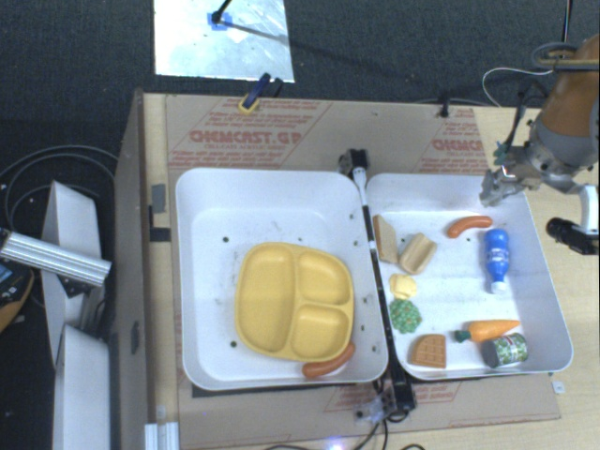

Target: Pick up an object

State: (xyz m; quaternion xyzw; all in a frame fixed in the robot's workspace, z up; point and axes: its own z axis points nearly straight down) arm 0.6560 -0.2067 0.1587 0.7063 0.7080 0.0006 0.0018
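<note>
We are hovering our pincer (pixel 495 191) over the far right corner of the right white plastic bin (pixel 560 319). We cannot tell how wide it is. The small orange-red toy sausage (pixel 468 224) is lying closest, just to the left and a bit nearer to us. Its long side is running left to right, so we are thinking of going there.

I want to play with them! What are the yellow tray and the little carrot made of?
The yellow tray looks like moulded plastic: one even colour, smooth matte surface, rounded compartment walls. The carrot also seems to be plastic toy food, with a uniform orange body and a faint sheen. It could be rubbery instead; the picture cannot settle that.
</note>
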